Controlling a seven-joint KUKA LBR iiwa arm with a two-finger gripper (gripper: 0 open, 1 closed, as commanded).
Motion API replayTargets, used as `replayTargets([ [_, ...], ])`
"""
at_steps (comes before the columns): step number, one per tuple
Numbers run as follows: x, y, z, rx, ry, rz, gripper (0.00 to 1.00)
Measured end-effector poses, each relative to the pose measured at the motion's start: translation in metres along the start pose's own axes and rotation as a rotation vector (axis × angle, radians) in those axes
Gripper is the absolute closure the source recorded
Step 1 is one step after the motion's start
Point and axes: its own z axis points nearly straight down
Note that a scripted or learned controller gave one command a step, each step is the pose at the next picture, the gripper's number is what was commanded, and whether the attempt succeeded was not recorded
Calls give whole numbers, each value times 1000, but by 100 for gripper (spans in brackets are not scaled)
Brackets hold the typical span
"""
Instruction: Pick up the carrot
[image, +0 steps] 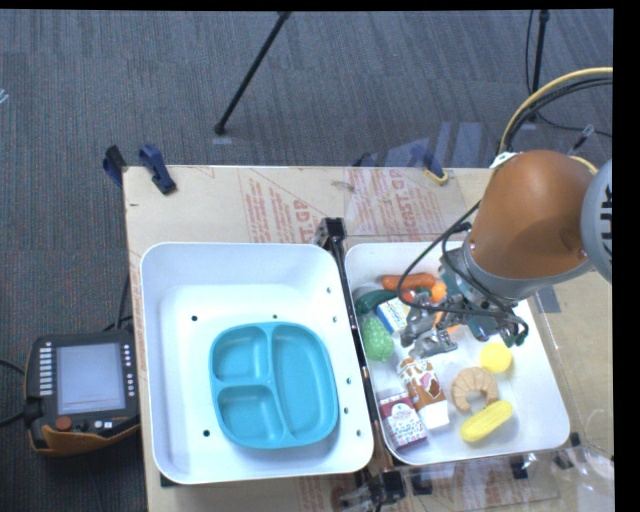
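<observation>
Leftmost, beside the bench, a teach pendant (85, 385) lies on the carpet, apart from the work. On the bench, the left white bin (165, 290) carries a teal divided plate (273, 385) near its middle, with three empty compartments; it is probably a drop-off place and has no part in the pick itself.

Across the central divide, the right white bin (545, 395) holds a crowded heap of toy foods. Along its left edge sit a dark green vegetable and a lighter green leafy piece (378, 340), with a small blue-and-white carton (392, 314) just beside them. Toward the bin's near edge lie a red-labelled box (403, 420) and a small bottle or carton (425, 383), then a croissant (473, 386), a yellow corn cob (487, 421) and a round yellow piece (495, 357) nearer the right.

The carrot (420, 287) lies toward the far-left corner of this bin, orange, roughly level across the view, its right end running under the tool. The gripper (437, 325) hangs low over the bin just right of the carrot, likely there because the program has aimed at it. Wrist and cables block the fingertips, so it cannot be told whether the gripper is open, closed, or touching the carrot. No grasp is confirmed.
</observation>
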Motion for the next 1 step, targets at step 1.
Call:
replayTargets([
  [1, 61, 6, 3, -2, 9, -40, 100],
])
